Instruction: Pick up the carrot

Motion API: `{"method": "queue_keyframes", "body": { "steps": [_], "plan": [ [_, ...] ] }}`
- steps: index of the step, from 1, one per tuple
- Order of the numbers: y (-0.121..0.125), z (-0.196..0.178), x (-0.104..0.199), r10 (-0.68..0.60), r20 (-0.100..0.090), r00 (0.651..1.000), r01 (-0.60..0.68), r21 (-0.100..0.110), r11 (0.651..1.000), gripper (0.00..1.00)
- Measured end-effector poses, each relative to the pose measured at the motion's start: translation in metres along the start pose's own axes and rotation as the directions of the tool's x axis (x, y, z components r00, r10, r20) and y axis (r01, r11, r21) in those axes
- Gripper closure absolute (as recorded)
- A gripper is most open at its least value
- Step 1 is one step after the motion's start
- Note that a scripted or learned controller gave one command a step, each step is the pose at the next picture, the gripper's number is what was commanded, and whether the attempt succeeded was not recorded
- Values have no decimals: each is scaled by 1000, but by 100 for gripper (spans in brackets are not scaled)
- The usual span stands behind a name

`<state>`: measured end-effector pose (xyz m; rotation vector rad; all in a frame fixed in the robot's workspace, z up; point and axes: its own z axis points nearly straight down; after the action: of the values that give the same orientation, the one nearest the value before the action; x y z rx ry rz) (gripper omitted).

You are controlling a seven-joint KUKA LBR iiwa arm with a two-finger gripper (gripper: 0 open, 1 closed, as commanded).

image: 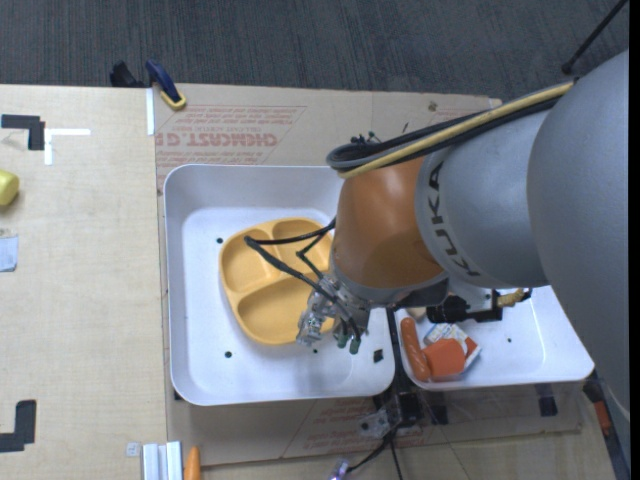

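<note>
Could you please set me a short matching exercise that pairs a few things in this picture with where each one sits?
Things:
1. yellow divided plate
2. carrot
3. gripper
4. blue-and-yellow clamp

Places:
A. in the right bin
B. on the cardboard's top edge, above the bins
C. lying in the left bin
D. over the plate's right edge

Pairs: 1-C, 2-A, 3-D, 4-B

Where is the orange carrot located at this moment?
In the camera view, the long orange carrot lies in the right shallow white bin, along its left wall, touching an orange-and-white packet, right of the end effector.
</note>
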<state>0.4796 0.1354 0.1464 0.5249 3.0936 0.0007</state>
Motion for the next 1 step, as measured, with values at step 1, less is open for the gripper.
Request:
{"method": "queue_keyframes", "body": {
  "steps": [1],
  "plan": [
    [1,54,-52,230,-1,973,-230,1,973,100]
  ]
}}
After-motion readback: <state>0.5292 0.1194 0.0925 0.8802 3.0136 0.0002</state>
